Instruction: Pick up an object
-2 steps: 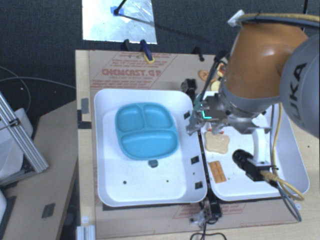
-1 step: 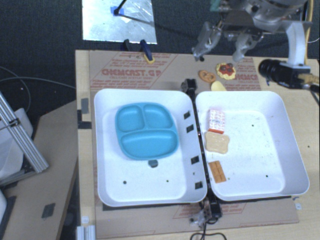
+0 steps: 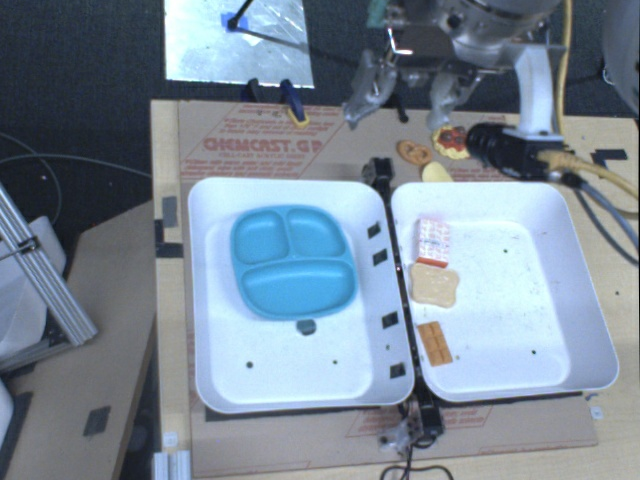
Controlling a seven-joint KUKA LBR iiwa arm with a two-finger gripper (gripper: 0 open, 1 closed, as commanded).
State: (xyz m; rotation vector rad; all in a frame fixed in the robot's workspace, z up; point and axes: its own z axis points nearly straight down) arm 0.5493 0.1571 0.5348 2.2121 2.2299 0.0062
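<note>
The right bin [image 3: 560, 268] has a broad bare floor across its middle and right side. Three things sit in a line close to its left wall: a small red and white packet [image 3: 432, 242], a tan slice of bread [image 3: 434, 286] and an orange cracker [image 3: 434, 342]. In the left bin [image 3: 215, 368], a blue divided plate [image 3: 294, 261] covers the upper middle; the floor in front of it lies bare apart from a small dark piece [image 3: 306, 326] at the plate's near edge.

You see the gripper [image 3: 401, 100] spread open above the bench's far edge, gripping nothing. The left bin [image 3: 210, 268] holds a blue divided plate [image 3: 294, 261]; the right bin [image 3: 560, 288] holds 3 small items near its left wall.
</note>
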